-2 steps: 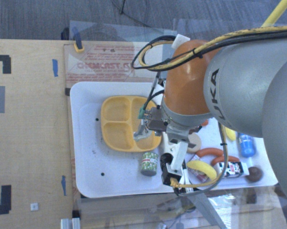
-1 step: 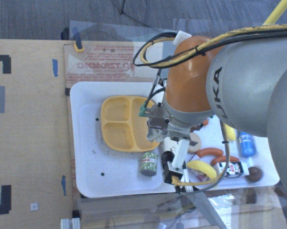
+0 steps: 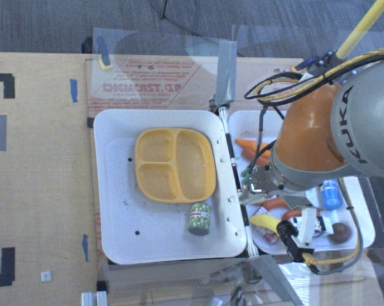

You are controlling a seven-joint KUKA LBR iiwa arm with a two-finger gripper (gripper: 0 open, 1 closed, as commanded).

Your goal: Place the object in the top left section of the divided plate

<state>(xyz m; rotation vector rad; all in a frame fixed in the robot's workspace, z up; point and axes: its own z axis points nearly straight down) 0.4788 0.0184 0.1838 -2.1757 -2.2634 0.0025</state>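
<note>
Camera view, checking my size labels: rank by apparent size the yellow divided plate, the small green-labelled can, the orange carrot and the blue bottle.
1. Yellow divided plate, by far.
2. Small green-labelled can.
3. Blue bottle and orange carrot: unsure, since the arm covers part of the carrot.

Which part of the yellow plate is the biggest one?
The tall section on the right side of the yellow plate is the biggest. It runs the plate's whole height, while the two sections on the left each take up only half of it.
</note>
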